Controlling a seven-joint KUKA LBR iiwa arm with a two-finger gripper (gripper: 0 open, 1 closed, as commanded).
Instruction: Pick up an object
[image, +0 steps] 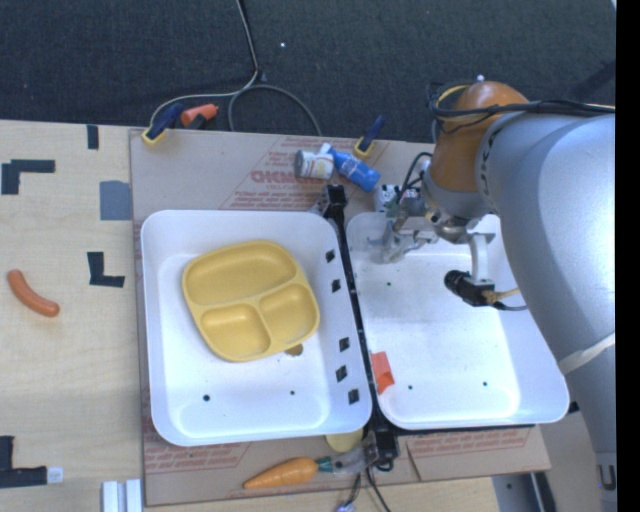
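Currently reaching: gripper (390, 238) low at far corner of right bin (500, 405), finger state indiscernible. Nearest candidate, orange block (381, 371), against near-left wall. Next: reposition over block, descend.

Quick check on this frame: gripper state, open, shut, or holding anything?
Gripper: cannot be told from this view; it sits low at the far left corner of the right bin, with no object seen in it.
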